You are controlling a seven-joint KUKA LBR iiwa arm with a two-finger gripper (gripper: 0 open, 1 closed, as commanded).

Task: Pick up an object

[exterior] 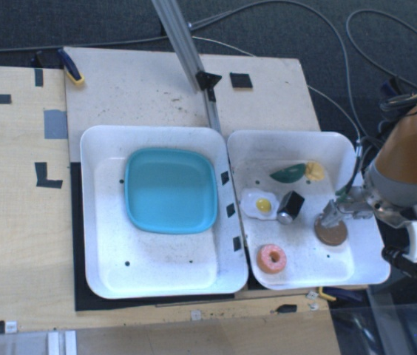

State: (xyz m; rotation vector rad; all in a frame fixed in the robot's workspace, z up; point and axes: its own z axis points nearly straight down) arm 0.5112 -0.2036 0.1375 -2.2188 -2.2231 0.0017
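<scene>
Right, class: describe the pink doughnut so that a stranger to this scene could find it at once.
Start at the right-hand white bin, the one without the blue plate. Go to its near edge, left of centre: the doughnut lies there, below the fried egg. It is the only pink ring with a hole in the bin.

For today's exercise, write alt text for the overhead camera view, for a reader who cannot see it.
A grey robot arm's gripper hangs over a brown round disc in the right white bin, which also holds a pink frosted doughnut, a toy fried egg, a black cylinder and a green leaf-shaped piece. The left white bin holds a square teal plate.
</scene>
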